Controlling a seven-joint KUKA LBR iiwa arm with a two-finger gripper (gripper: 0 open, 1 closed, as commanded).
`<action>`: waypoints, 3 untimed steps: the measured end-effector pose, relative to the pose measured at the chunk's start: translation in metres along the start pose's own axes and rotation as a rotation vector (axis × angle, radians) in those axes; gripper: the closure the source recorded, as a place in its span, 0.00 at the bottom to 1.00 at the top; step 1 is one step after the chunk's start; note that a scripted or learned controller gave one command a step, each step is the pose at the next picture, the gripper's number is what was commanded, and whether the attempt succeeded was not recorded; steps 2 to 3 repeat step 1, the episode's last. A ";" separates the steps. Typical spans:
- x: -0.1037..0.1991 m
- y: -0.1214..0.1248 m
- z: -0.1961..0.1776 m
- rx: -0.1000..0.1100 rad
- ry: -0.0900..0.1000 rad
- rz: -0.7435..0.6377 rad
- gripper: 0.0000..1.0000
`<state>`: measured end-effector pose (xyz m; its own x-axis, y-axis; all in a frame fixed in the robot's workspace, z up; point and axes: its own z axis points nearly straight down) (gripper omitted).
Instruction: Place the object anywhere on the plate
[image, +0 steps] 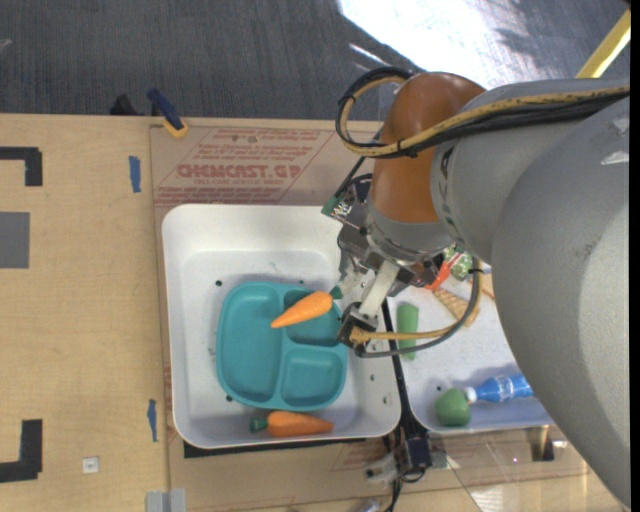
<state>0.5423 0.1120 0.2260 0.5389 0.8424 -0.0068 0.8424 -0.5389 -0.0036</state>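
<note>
The gripper (345, 300) has its fingers closed on the thick end of a carrot (302, 311). The carrot's long body points left, over the teal plate (262, 365), so it only needs to go down.

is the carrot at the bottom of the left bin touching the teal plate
Cannot tell. In the camera view the lower carrot lies right along the teal plate's lower edge, with no plain gap or contact.

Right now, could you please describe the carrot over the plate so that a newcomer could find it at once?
Look in the left white bin, at the teal divided plastic plate. The orange toy carrot sits over the plate's upper right part, at the gripper, its tip pointing left. A second orange carrot lies off the plate, against the bin's near wall.
</note>
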 end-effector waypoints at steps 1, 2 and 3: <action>0.000 0.000 0.000 0.001 -0.001 0.000 0.00; 0.000 0.000 0.000 0.001 -0.001 0.000 0.00; 0.000 0.000 0.000 0.001 -0.001 0.000 0.00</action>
